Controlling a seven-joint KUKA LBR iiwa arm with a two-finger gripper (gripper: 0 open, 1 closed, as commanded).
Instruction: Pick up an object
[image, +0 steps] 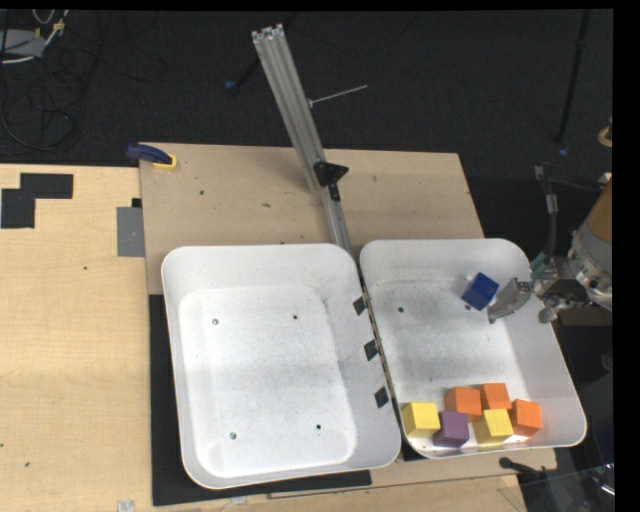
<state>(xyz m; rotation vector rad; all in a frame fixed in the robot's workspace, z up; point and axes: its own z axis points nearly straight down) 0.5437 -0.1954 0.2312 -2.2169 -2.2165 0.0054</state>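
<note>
Blue block (480, 290) in right bin (440, 262), claw (520, 298) beside it, grip state unclear; wooden bench (70, 330), dark floor

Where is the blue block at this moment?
In the camera view the blue block lies in the right bin, in its upper right part, just left of the gripper and far from the cluster of orange, yellow and purple blocks.

A pale wooden bench top (70, 330) is seen on the left, marked with black tape patches (35, 195) and a grey square (129, 230). A raised plywood panel (300, 195) is laid behind it. A slanted aluminium rail (295, 110) is fixed at the panel with a black clamp (330, 173). A blue-and-yellow clamp (152, 155) is noted at the panel's far left corner. Dark floor with loose cables (40, 70) is seen beyond.
</note>
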